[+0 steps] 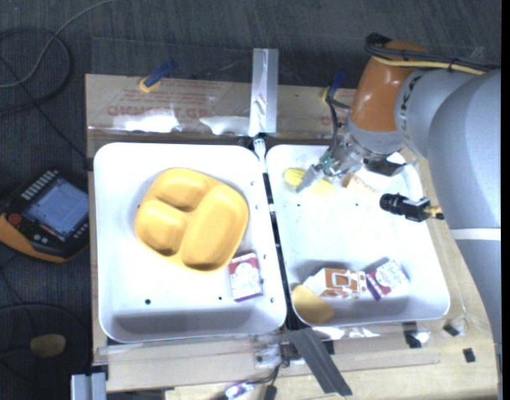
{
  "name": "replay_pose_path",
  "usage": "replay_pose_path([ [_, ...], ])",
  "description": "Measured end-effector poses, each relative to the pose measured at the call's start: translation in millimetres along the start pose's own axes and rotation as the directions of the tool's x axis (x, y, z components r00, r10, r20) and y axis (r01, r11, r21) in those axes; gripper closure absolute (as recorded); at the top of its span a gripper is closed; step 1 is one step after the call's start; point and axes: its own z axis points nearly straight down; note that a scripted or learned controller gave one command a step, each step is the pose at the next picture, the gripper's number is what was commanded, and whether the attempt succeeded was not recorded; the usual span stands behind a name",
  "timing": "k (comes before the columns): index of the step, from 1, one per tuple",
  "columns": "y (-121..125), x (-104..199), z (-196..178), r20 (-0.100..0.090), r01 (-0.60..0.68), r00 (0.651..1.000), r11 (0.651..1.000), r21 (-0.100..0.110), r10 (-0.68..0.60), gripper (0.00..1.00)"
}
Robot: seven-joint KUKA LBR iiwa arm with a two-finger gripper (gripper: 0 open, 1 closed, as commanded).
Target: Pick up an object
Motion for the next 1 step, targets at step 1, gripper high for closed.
replay_pose_path([
  [1,18.3,43.7,-87.0,-0.003,-0.105,0.994,0.994,-0.008,0.105,1.0],
])
